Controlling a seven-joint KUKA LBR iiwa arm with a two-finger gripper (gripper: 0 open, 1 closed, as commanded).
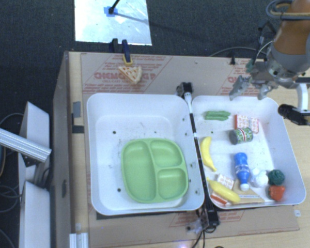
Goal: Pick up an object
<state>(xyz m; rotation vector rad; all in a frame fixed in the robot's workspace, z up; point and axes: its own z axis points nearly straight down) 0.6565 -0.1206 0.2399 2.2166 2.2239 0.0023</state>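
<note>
**Tool poised over the far rim of the right bin, nothing picked yet**

Nearest the camera, along the front edge of the right bin (294, 182), the small items lie crowded: a yellow banana-like piece (225, 191) resting on a flat card, a blue bottle (241, 170) lying on its side, a white ball (259, 177), a dark green broccoli piece (276, 176) and an orange-red piece (277, 192) touching it. Packed this tightly, they would likely be awkward to close on singly.

Beside them, the left bin (101, 123) holds a green divided plate (155, 169) lying flat, too wide for an easy pinch.

Further back in the right bin, a second banana (207, 153) lies just beside the divider, and a green-labelled can (241, 136) rests on its side touching a red-and-white packet (247, 122). A green bean pod (217, 115) lies alone near the far wall, with space around it, which probably makes it the simplest candidate.

Farthest, the tool (253, 89) hangs above the far rim of the right bin, its two fingers spread apart and carrying nothing. It sits well apart from the front cluster and nearer the pod and packet, so any of these objects waits in the bin, none lifted. A small waffle-like piece (130, 73) lies on the table beyond the left bin.
</note>
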